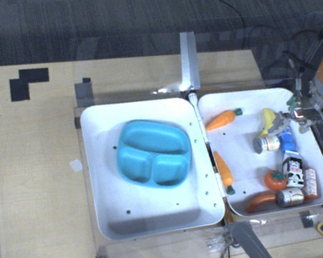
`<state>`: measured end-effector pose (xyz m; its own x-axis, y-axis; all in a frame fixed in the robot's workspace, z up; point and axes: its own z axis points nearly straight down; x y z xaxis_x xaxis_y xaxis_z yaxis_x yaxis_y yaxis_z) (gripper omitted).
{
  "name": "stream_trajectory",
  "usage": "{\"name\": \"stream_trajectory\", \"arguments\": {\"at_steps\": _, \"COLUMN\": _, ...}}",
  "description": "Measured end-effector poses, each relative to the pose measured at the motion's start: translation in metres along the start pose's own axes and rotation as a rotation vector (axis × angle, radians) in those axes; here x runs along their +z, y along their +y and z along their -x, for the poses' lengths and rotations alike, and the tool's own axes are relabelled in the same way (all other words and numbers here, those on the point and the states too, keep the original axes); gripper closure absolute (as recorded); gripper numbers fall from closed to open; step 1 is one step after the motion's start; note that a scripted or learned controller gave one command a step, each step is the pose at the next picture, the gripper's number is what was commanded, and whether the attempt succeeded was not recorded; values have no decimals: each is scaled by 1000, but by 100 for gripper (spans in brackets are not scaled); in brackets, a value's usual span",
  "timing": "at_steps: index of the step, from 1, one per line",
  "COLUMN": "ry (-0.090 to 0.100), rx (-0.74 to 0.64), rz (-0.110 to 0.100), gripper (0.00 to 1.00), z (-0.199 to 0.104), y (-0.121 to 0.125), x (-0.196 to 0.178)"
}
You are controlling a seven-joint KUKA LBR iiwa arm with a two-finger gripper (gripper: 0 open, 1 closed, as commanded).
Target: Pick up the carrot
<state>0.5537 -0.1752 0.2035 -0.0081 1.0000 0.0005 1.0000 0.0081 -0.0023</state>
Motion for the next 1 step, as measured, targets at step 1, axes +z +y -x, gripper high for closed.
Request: {"name": "stream_trajectory", "arguments": {"at_steps": 1, "ry": 1, "rx": -394, "rz": -1, "gripper": 0, "z": -104, "y": 24, "x": 22}}
